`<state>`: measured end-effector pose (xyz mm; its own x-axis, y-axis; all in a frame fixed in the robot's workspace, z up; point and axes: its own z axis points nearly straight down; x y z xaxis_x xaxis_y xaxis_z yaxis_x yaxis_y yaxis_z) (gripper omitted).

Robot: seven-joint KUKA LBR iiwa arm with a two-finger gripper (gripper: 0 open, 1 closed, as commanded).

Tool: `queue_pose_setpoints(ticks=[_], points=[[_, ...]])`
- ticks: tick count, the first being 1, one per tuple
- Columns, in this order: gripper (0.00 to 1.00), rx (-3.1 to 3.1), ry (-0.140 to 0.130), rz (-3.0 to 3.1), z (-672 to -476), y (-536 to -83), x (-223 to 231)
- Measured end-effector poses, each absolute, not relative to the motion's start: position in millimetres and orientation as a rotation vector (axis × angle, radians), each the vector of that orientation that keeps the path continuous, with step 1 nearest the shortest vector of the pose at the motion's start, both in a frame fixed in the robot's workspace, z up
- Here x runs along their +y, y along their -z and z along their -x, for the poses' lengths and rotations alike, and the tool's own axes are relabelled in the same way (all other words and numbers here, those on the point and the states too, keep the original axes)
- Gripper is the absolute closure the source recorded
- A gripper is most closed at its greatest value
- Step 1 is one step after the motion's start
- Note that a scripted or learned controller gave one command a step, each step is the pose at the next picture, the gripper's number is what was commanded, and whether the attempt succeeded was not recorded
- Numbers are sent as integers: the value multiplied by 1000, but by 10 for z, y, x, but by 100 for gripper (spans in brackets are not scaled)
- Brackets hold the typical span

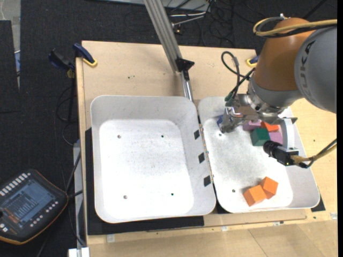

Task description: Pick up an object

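My gripper [229, 123] hangs low over the back left part of the right bin [236, 159], under the grey and orange wrist. A small blue piece [220, 122] shows right at its left side. A green block [260, 136], a pink block [250, 126] and a small orange piece [271, 127] lie just right of the gripper, partly under the arm. Two orange blocks [255, 195] [270, 186] sit together near the bin's front right.
The left bin [107, 111] lies beside the right one. A slanted metal pole [163, 28] rises behind the bins. A black cable connector [284, 155] hangs over the right bin's right side. A teach pendant [27, 205] rests at the lower left.
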<state>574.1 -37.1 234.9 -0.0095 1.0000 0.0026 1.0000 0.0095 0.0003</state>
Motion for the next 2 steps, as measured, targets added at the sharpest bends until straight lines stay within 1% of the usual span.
queue_pose_setpoints(ticks=[1, 2], points=[[100, -2231, 2, 2210, -5741, -2331, 216], [100, -2230, 2, 2210, -5687, -2340, 820]])
